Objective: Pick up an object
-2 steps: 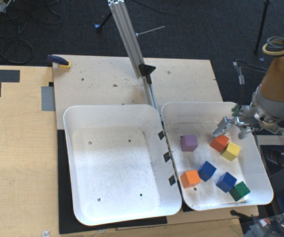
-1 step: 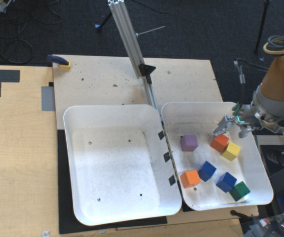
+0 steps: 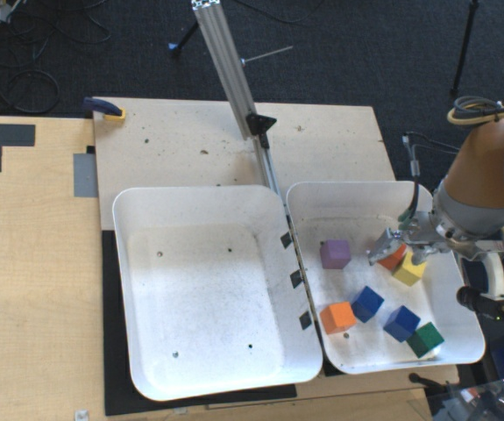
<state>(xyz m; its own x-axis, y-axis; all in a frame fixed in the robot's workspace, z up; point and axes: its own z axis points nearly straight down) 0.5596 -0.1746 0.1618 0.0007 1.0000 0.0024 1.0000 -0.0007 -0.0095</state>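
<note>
Whether the jaws stand apart or together cannot be made out, since the gripper (image 3: 400, 247) is seen from above and its metal tip is blurred against the blocks under it. The gripper is lowered into the right bin (image 3: 348, 186), near that bin's right edge and about midway along it. A red block (image 3: 393, 258) is seen directly at the gripper's tip, touching it or just below it; which of the two cannot be told. A yellow block (image 3: 411, 271) lies just beside the red block, on the side nearer the front edge.

A purple block (image 3: 335, 253) sits apart from these, towards the bin's left edge. Near the front edge an orange block (image 3: 338, 317) and a blue block (image 3: 368, 303) are set close together, almost touching. A second blue block (image 3: 401, 322) and a green block (image 3: 426, 338) lie side by side in the front right corner.

The left bin (image 3: 122, 213) is placed against the right bin, and black clips (image 3: 287, 240) are seen along the shared edge. A slanted metal post (image 3: 227, 60) rises from the bench (image 3: 330, 134) behind the bins. A blue and yellow clamp (image 3: 105, 109) is fixed at the bench's far left corner. The arm's orange band (image 3: 484, 160) is seen above the right bin's right edge.
</note>
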